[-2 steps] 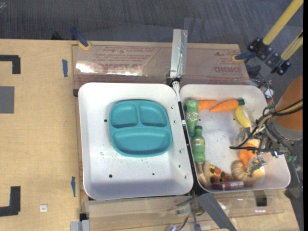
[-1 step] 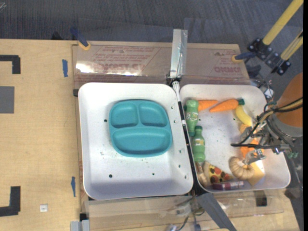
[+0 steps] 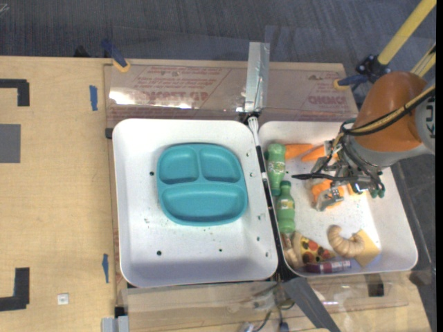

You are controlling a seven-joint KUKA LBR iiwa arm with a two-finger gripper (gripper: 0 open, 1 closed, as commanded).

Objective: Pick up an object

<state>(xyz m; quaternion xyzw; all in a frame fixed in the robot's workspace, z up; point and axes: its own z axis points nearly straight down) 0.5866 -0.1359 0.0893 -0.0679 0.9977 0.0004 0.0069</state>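
Orange toy pieces [image 3: 324, 194] lie in the right bin [image 3: 398, 234], right under the gripper [image 3: 331, 178]; looks like the likeliest target, though which object the program wants can't be told. Whether the gripper is released or clenched: cannot tell, the mechanism is a dark tangle over the orange bits. Nothing visibly held.

Just beyond the gripper, toward the bin's far wall, another orange piece, carrot-like [image 3: 302, 151]. To its side toward the bin divider, a green bottle [image 3: 276, 164] and a second green bottle [image 3: 286, 209] lined end to end along the wall. Nearer the camera than the gripper, a tan curved pastry-like thing [image 3: 344, 241] touching a yellow wedge [image 3: 367, 244], and a small clutter of dark and red bits [image 3: 313, 253] by the near corner. Well apart from the gripper, across the divider, the left bin [image 3: 131, 206] carries a teal divided plate [image 3: 202, 183].

Step in hand, judged: descending onto or closing over the orange pieces. To do it well: centre on one piece, not the gap between two; come straight down; stay off the green bottles so they don't get nudged. Orange bits look small and light, likely to slip or skate on the smooth bin floor, so close slow, lift straight up, and check something is actually caught.
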